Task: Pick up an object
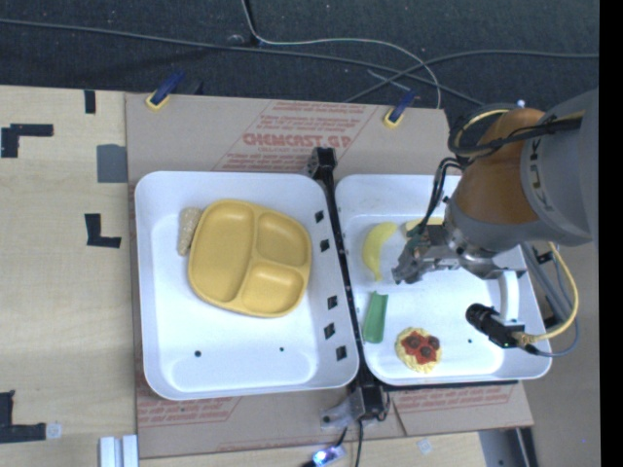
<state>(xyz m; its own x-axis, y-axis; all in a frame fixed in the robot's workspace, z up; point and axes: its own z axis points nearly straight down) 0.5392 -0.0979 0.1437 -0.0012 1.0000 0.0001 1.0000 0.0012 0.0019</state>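
Observation:
In the right bin (458, 191), a yellow lemon-like object (378, 245) lies near the left wall. A green stick-shaped piece (375, 316) lies below it, and a small pizza-like toy (419, 348) with red spots rests near the front edge. My gripper (409, 264) hangs low over the right bin, just right of the yellow object and close against it. The arm's grey body and orange band (496, 178) cover the bin's right part.
The left bin (165, 290) holds a yellow divided tray (249, 258) with a tan sponge-like piece (187, 230) sticking out at its left. A black divider (334, 261) runs between the bins. Cables trail across the dark floor behind.

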